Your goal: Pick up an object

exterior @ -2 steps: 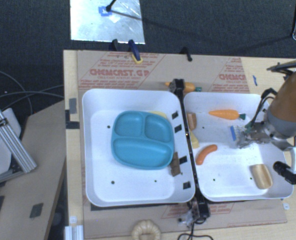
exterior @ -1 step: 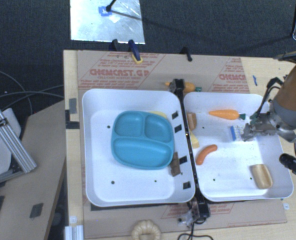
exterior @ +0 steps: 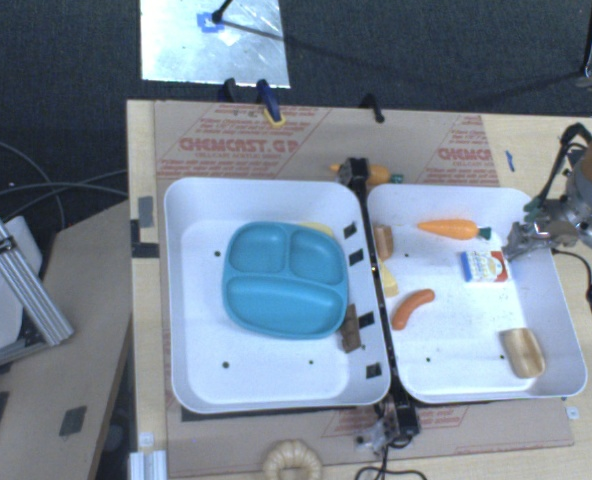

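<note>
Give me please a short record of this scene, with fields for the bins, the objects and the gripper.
left bin: blue divided plate
right bin: carrot, sausage, small blue and white packet, tan block
gripper: over right bin's right rim, near the packet, nothing visibly held
fingers: cannot tell

Setting: robotics laboratory, test station. Evidence: surface (exterior: 226, 133) topped with protective-film sheeting printed with a maker's name; two shallow white bins (exterior: 191, 298), joined by black clips (exterior: 354, 258); toy food as test pieces, among them a plastic carrot (exterior: 448, 229) and a sausage (exterior: 412, 308); aluminium framing (exterior: 16, 278) at left; loose black cables (exterior: 46, 183) across dark carpet (exterior: 426, 38); blue clamp (exterior: 268, 100) at the far edge.
</note>
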